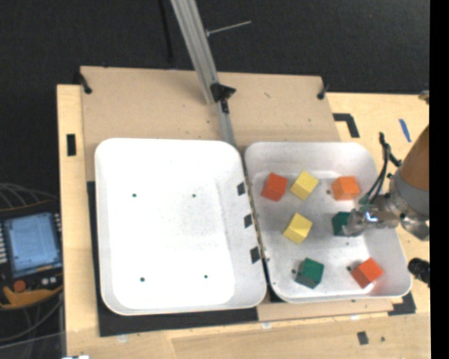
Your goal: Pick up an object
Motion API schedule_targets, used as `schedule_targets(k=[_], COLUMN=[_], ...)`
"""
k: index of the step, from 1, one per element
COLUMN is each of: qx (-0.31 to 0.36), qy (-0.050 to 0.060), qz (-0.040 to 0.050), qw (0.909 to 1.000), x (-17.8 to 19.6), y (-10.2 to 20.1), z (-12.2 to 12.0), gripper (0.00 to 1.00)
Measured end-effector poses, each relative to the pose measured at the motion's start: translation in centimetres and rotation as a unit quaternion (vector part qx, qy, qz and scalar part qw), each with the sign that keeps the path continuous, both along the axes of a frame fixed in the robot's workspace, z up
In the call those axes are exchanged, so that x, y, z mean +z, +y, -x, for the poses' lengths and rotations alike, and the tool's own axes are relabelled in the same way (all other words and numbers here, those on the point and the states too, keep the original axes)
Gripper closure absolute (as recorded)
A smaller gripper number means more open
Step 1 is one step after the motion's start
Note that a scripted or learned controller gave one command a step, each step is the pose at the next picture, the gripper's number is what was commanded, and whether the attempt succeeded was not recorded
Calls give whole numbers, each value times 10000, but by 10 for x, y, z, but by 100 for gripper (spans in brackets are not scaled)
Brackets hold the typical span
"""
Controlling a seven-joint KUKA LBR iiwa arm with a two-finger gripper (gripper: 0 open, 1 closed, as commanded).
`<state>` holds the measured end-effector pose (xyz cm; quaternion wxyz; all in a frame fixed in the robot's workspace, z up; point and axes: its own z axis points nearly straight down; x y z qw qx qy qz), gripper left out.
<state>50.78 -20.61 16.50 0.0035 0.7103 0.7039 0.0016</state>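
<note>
A dark green wooden cube (310, 272) lies nearest the camera in the right-hand shallow white bin (284, 163), among red, yellow and orange blocks. The gripper (357, 223) sits down at a second green cube (341, 223) by the right wall; whether it has closed cannot be told. Such a block looks light, rigid and best pinched across flat opposite faces. The left-hand white bin (105, 200) holds no blocks.

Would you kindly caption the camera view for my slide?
Gripper at a green cube among six cubes in the right bin.
</note>
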Motion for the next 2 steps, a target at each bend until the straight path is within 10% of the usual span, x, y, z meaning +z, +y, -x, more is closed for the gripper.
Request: schedule_targets(k=[2], qx=[68], qy=[-7], qz=[2], qw=[10000], x=[104], y=[4], z=[3], gripper=[100])
